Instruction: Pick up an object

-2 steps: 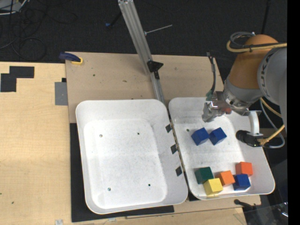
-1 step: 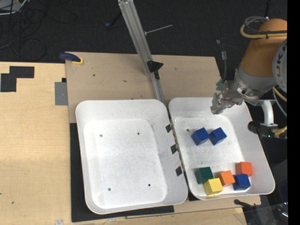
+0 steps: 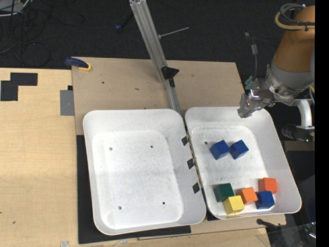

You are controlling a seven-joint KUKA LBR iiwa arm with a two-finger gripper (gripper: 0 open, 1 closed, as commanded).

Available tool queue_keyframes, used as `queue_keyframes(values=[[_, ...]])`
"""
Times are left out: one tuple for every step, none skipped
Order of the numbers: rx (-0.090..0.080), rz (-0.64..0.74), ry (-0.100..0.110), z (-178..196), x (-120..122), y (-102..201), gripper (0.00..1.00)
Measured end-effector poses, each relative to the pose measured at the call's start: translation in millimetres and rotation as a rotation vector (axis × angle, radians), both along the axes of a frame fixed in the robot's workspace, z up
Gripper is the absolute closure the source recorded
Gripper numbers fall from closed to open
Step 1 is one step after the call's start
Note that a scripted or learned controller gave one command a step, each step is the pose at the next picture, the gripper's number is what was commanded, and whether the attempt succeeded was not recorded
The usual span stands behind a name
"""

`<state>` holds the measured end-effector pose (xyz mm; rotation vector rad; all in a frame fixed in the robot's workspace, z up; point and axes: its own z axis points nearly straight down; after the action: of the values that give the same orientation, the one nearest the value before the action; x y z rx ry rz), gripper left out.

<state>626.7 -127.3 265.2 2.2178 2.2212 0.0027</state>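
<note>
Blue blocks [image 3: 229, 150] mid right bin [image 3: 288, 189], pincer [image 3: 248, 108] above far rim, grip state unclear

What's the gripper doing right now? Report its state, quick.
Gripper: cannot be told whether open or closed; it hangs over the far rim of the right shallow white bin, with no block seen in it.

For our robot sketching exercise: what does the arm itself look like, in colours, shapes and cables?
The arm is a thick rounded column, orange on top with a grey segment below. Cables loop above it. It ends in a small metallic grey tool with a bright glint.
</note>
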Motion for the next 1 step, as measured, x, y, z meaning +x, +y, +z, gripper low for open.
queue_keyframes(values=[[0.003, 0.002, 0.008, -15.6, -18.8, 52.7, 1.0]])
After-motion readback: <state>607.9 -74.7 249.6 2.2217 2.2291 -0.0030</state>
